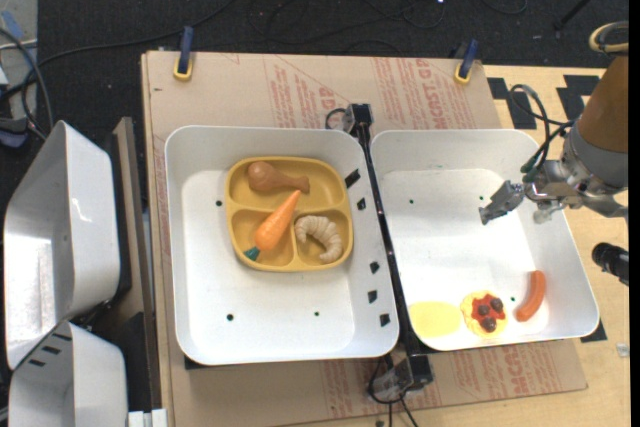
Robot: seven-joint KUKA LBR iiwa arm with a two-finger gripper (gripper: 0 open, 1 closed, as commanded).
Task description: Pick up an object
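Lying along the near edge of the right bin (470, 155) are three small foods: a flat yellow slice (434, 318) toward the divider, a round piece with dark and red toppings (486, 311) just beside it, and an orange sausage (531, 296) tilted near the right wall, a little apart from the round piece. All three rest loose on the white floor.

Farther back in the same bin, the gripper (497, 203) hangs over the bare floor near the right wall, well apart from the three foods. Its dark tip points left toward the middle of the bin. Whether the jaws are apart or together cannot be told from this slant, and nothing shows between them. The arm (605, 130) behind it comes in from the right.

In the left bin (200, 215), a yellow divided plate (330, 180) sits toward the back half. Its near left compartment holds a carrot (277, 221) that leans across the rib toward the back; its near right one holds a pale shrimp (321, 235). The far compartment holds a brown drumstick (274, 178).

Both bins rest on a cardboard sheet (300, 80), held at its far edge by two yellow clamps (183, 65).
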